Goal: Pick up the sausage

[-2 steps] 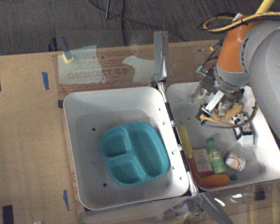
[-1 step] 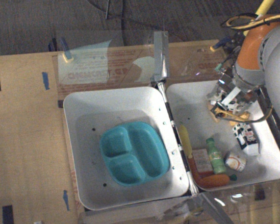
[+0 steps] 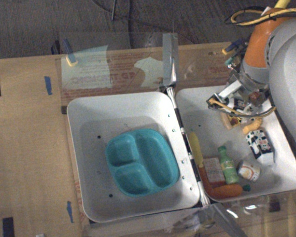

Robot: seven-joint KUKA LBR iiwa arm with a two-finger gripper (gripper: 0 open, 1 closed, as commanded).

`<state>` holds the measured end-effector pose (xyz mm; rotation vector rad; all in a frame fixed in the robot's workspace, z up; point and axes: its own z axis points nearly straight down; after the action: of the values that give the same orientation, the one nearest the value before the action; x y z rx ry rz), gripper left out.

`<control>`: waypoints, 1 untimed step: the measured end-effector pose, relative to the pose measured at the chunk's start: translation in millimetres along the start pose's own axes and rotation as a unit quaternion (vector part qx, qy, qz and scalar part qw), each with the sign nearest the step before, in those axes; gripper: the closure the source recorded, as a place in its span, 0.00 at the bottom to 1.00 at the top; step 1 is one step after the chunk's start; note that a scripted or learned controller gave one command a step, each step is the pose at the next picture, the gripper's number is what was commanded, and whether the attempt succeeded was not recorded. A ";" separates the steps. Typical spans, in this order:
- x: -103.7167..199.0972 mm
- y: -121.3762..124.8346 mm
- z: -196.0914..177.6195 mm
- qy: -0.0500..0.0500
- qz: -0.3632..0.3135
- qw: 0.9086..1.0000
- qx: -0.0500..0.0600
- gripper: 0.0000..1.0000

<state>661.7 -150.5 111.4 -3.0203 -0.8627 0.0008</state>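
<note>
The sausage [image 3: 225, 190] is a reddish-orange curved piece lying along the near wall of the right bin [image 3: 289, 180], just in front of a green bottle [image 3: 227, 164]. My gripper [image 3: 234, 106] hangs over the far part of the same bin, well away from the sausage and to its upper right. Cables and the wrist cover the gripper's tip. A tan item [image 3: 228, 120] lies right below it.
Beside the sausage in the right bin are a yellow stick-shaped item [image 3: 194, 146], a pinkish block [image 3: 213, 169], a small white can [image 3: 248, 171], a cow-patterned carton [image 3: 259, 146] and an orange piece [image 3: 252, 126]. The left bin [image 3: 86, 121] holds a teal divided plate [image 3: 141, 162].
</note>
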 end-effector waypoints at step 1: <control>-31.7 12.1 11.6 0.007 0.121 0.993 0.005 0.00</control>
<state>641.2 -177.5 99.9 -3.0891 -0.4873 -0.0147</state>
